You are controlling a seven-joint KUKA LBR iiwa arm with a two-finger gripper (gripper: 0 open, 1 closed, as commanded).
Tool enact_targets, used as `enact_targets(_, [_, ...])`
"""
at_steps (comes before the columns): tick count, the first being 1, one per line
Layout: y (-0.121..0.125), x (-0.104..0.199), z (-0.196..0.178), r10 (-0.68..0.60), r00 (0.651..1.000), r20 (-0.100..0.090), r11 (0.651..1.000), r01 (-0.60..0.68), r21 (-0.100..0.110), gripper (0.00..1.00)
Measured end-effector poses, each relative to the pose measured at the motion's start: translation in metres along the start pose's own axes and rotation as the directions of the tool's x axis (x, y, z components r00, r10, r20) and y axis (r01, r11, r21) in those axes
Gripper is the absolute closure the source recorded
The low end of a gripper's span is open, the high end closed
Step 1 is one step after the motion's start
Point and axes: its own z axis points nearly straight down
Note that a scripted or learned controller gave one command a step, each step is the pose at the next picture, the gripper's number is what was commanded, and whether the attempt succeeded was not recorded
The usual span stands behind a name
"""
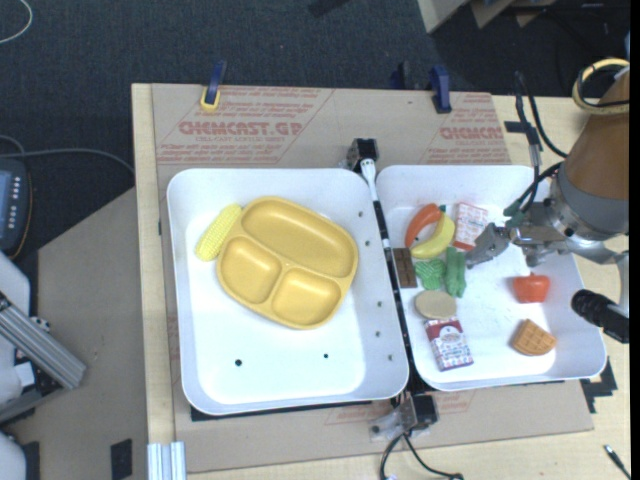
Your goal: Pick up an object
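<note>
Two shallow white bins sit side by side; in the left bin [200, 368] we see a yellow plastic corn cob [218, 232] touching a yellow three-compartment plastic tray [288, 260]; in the right bin [575, 363] lie a yellow toy banana [435, 240] over an orange-red toy carrot [422, 221], a green leafy toy vegetable [452, 272], a tan round biscuit [435, 304], a small red printed box [450, 344], a red toy tomato [531, 288] and an orange waffle wedge [532, 339]; the grey two-finger gripper [490, 245] hangs just right of the banana, nothing visibly between its fingers; whether they stand apart we cannot tell; we judge the pick not yet made.
</note>
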Motion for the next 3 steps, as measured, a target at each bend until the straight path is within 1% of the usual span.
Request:
enact_targets(1, [0.005, 0.003, 0.062, 0.000, 1.000, -0.002, 1.000, 0.000, 0.007, 0.00])
enact_targets(2, [0.005, 0.004, 0.125, 0.001, 1.000, -0.002, 1.000, -0.001, 0.006, 0.00])
enact_targets(3, [0.008, 0.005, 0.130, 0.001, 1.000, -0.001, 1.000, -0.001, -0.006, 0.00])
